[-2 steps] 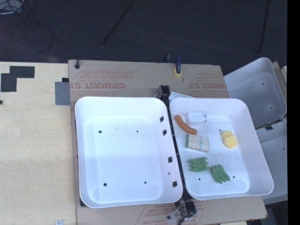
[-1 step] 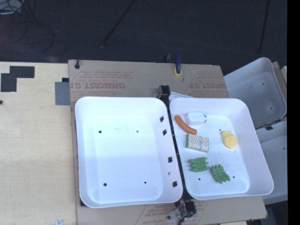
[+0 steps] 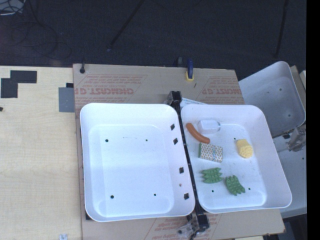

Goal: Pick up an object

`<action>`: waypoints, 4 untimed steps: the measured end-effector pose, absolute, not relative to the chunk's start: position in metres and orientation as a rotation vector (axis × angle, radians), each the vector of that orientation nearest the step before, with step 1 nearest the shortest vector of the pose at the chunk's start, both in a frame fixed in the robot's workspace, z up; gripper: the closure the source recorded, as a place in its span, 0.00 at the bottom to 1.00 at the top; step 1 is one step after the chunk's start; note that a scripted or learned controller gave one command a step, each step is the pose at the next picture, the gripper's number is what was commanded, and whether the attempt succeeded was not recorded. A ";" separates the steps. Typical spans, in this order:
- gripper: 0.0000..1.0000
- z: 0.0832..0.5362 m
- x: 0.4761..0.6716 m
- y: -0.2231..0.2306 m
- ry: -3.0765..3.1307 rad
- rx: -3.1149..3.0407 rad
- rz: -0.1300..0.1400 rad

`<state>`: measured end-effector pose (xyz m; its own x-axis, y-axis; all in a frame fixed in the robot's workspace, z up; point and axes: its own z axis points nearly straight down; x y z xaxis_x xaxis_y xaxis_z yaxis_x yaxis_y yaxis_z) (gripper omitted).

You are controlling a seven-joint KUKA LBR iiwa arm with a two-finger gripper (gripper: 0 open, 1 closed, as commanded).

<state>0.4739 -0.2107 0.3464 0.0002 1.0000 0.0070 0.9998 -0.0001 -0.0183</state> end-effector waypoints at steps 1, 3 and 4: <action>1.00 0.479 0.476 -0.215 -2.232 -2.229 -0.007; 1.00 0.442 0.476 -0.205 -2.224 -2.221 -0.001; 1.00 0.301 0.474 -0.191 -2.211 -2.209 0.011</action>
